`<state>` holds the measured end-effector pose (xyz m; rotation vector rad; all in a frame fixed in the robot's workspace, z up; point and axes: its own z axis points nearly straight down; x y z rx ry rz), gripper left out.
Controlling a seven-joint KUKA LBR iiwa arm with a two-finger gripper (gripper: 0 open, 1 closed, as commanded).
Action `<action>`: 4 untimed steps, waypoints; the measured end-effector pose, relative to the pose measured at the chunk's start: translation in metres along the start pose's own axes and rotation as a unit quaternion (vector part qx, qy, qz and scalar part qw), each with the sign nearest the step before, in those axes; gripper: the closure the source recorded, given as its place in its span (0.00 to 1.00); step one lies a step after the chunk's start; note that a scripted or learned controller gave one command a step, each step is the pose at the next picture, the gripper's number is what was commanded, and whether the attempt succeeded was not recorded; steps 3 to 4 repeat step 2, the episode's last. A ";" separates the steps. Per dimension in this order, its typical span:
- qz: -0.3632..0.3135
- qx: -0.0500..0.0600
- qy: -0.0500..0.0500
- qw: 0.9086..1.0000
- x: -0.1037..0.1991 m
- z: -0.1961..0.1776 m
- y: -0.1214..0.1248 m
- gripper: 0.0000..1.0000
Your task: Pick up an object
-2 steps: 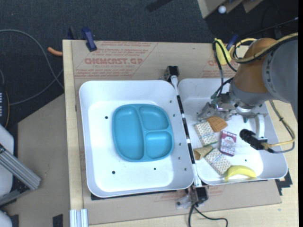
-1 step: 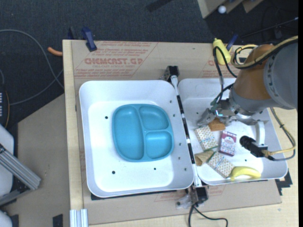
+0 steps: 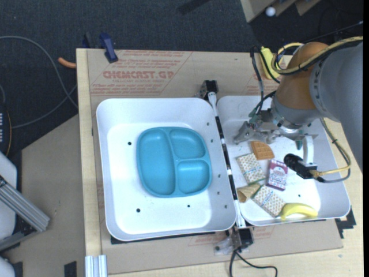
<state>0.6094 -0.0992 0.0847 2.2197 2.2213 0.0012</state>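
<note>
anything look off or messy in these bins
Nothing is spilled or broken. The blue divided plate sits slightly turned in the left bin. In the right bin, small packets lie at mixed angles beside a banana, loosely heaped below the pincer.

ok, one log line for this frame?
arm: over right bin | gripper: above items, holding nothing visible | items: cracker, banana, packets | left bin: blue plate

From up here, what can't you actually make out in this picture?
- Gripper: the wrist above hides whether its fingers grip anything.
- Right bin: the arm covers its upper right part.
- Small packets: print too small to read.
- Banana: far end partly behind a packet.
</note>
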 end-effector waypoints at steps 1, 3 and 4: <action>0.001 0.002 0.000 1.000 -0.008 0.000 -0.021 0.00; 0.001 0.001 0.001 1.000 -0.008 -0.010 -0.020 1.00; 0.001 0.001 0.001 1.000 -0.008 -0.010 -0.020 1.00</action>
